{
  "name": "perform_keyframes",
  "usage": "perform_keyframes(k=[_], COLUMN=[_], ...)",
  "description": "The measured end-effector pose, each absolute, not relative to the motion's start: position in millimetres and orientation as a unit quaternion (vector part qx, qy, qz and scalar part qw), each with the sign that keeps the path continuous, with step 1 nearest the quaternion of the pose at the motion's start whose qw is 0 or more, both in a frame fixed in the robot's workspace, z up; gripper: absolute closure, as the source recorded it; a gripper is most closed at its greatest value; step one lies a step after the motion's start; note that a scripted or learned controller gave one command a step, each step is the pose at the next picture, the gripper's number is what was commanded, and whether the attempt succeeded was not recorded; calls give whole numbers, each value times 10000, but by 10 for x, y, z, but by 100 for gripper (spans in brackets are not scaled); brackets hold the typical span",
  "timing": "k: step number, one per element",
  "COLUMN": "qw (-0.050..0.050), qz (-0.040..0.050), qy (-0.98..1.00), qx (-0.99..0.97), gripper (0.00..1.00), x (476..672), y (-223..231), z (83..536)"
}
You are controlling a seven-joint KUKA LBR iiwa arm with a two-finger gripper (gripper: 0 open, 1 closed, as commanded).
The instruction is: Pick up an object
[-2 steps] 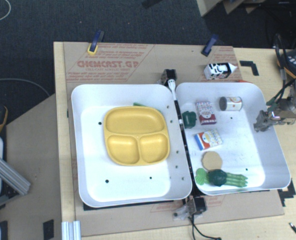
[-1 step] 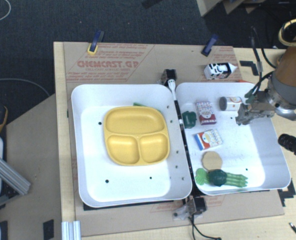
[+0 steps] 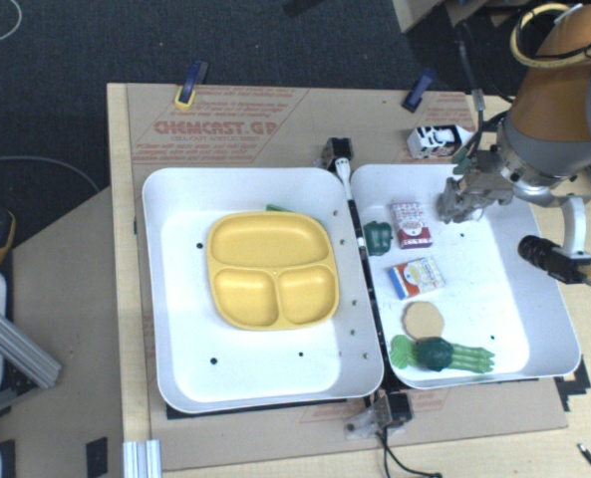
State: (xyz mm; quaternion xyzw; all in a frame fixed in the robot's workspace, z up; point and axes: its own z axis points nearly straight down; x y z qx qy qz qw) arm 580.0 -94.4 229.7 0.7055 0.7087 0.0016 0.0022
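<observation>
I count two white bins: the left bin [image 3: 165,297] holds one yellow tray [image 3: 272,269], partly hiding something green at its far edge. The right bin [image 3: 519,312] holds five small items. My hand [image 3: 458,204] hovers near that bin's far edge; its grip I cannot tell. The green toy [image 3: 444,355] lies lengthwise along the near edge.

Dark carpet floor [image 3: 175,18], cardboard-topped bench [image 3: 126,267]
</observation>
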Motion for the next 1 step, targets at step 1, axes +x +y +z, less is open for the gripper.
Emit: perform_keyframes(k=[1], qw=[14], qz=[14], qy=[7091], qx=[7051], gripper=[100], x=[6077], y=[-458], z=[2171])
